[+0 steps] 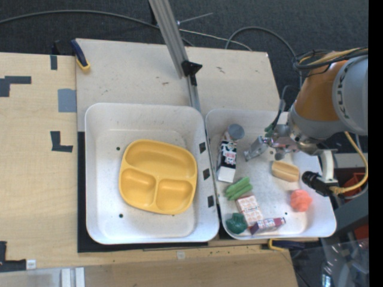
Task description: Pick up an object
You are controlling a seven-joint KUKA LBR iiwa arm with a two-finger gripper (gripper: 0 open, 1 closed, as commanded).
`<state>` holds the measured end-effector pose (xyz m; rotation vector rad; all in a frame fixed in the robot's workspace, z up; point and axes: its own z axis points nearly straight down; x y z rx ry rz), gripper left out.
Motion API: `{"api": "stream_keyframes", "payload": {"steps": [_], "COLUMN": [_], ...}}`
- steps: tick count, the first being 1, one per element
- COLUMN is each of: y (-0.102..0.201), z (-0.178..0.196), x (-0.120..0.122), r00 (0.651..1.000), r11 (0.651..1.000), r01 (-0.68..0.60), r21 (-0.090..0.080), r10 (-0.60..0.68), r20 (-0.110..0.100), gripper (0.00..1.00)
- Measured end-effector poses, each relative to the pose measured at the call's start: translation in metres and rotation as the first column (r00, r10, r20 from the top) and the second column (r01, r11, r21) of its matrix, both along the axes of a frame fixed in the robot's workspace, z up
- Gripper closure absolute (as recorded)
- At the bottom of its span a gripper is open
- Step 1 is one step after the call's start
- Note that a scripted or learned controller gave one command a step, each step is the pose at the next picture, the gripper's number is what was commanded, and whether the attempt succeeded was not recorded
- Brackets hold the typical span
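— What's around you?
— A pale wooden bench (36, 178) on dark carpet, two white bins: the left bin (99, 160) has one yellow plate (158, 176).
— And yours?
— The right bin (323, 220) holds about nine small things. My pincer (267, 144) hovers above them, slightly spread, gripping nothing; one tan block (285, 171) lies just beside.

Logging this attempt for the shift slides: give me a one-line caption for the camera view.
KUKA arm's gripper hovers in the right bin above small items, holding nothing visible; yellow divided plate in the left bin.
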<state>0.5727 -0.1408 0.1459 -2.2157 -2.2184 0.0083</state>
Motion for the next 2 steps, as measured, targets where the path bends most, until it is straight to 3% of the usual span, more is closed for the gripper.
{"api": "stream_keyframes", "payload": {"steps": [1,2], "y": [0.001,0.002], "z": [-0.055,-0.041], "x": [-0.002,-0.001], "r00": [1.000,1.000], "r11": [1.000,1.000], "r01": [0.000,-0.002], "r21": [0.000,0.000], "r10": [0.000,0.002], "r20": [0.001,0.004], "gripper": [0.00,1.00]}}
